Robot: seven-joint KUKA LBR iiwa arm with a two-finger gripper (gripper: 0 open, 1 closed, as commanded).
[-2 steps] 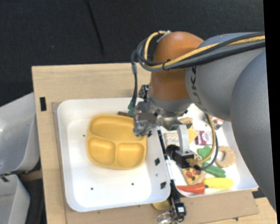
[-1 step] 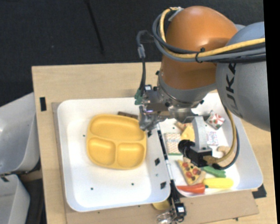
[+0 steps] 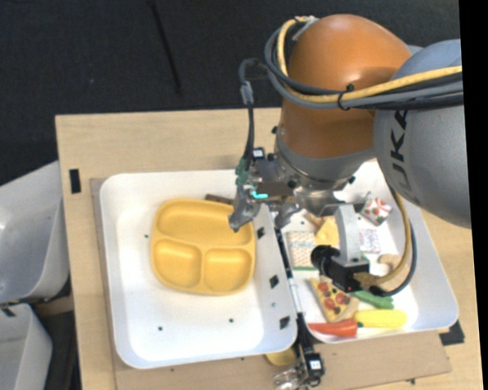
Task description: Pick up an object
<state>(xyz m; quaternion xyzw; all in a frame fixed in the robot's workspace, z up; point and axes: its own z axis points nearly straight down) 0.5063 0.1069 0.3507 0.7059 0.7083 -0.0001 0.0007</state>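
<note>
A light wood tabletop (image 3: 76,151) is sitting against a dark floor, and it's carrying two shallow white bins side by side. The left bin (image 3: 136,320) is holding a yellow divided plate (image 3: 199,246) with three compartments, lying flat toward the bin's far right part. The right bin (image 3: 431,294) is where the clutter is piling up: a pizza slice toy (image 3: 333,296), a red pepper (image 3: 336,329), something yellow (image 3: 385,320) and a green piece (image 3: 374,300) lying along the near edge, plus a small red and white thing (image 3: 375,209) further back.

The big orange and grey arm (image 3: 344,85) is hanging right over the wall between the bins and covering a good part of the right bin, so the far items there are hard to make out. A white object at the left edge is getting cut off.

The end effector (image 3: 243,215) is hovering at the plate's far right rim, seemingly touching it. Honestly can't tell if it's apart or together, and nothing is visibly clamped in it.
</note>
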